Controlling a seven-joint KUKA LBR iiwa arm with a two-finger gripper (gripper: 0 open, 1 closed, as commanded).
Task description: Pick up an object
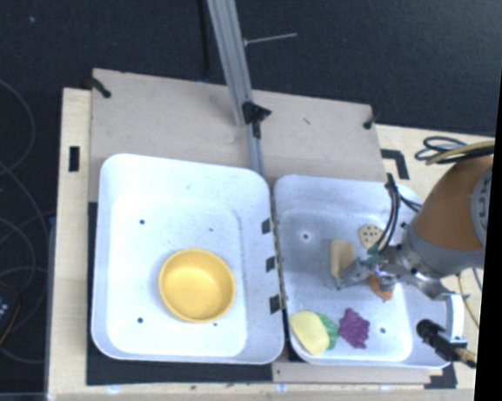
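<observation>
Nearest the camera lay the yellow bowl (pixel 196 284), upright with its mouth facing up, alone in the left bin (pixel 118 227) and a little toward that bin's front. Over the dividing rims, in the right bin (pixel 321 197), the rest was crowded together. A yellow and green lump (pixel 312 332) sat in the front left corner, with a purple bunch (pixel 354 327) just beside it on the right.

My gripper (pixel 369 274) was low over the middle of the right bin, reaching in from the right, and I could not tell how my fingers stood (the wrist and cables hid them from above). A tan block (pixel 342 258) was at my left side, standing roughly on end with its long axis running front to back in the bin, its narrower end toward the front; whether I touched it I could not tell. A small dotted round piece (pixel 369 234) lay just behind me, and something orange (pixel 381 290) showed beneath my wrist, mostly hidden. So the tan block and the dotted piece both hemmed my gripper in closely, while the purple bunch lay apart toward the front.
</observation>
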